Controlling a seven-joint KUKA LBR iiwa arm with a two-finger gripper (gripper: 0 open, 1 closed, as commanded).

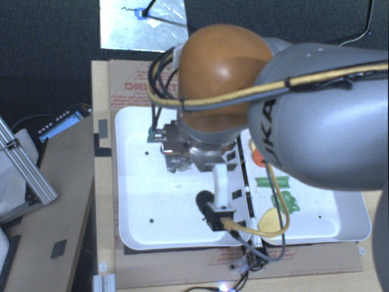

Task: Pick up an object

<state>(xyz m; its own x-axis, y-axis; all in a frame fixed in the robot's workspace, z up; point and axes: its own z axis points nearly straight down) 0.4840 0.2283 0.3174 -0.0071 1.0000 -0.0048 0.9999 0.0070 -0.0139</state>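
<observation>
Camera view: the grey arm (322, 126) bears black capital letters on its casing, turned on their side. Only the last ones, "KA", can be read, the rest curving out of sight. Red print runs across the cardboard (130, 87) beyond the pincer, too blurred to read.

The pincer (176, 154) hangs low over the left bin (134, 187), near its far edge. The orange band (222, 72) and the wrist cover most of it, so I cannot tell whether it is wide, narrow or holding anything.

The things to pick lie in the right bin (349, 224), to the view's right of the pincer and nearer the camera. They are an orange thing (258, 157) half hidden by the arm, green pieces (287, 201) crossed by a yellow cable, and a yellow thing (270, 221) nearest the front rim. Their shapes are hard to make out. Far beyond the pincer lies a foil sheet (143, 14).
</observation>
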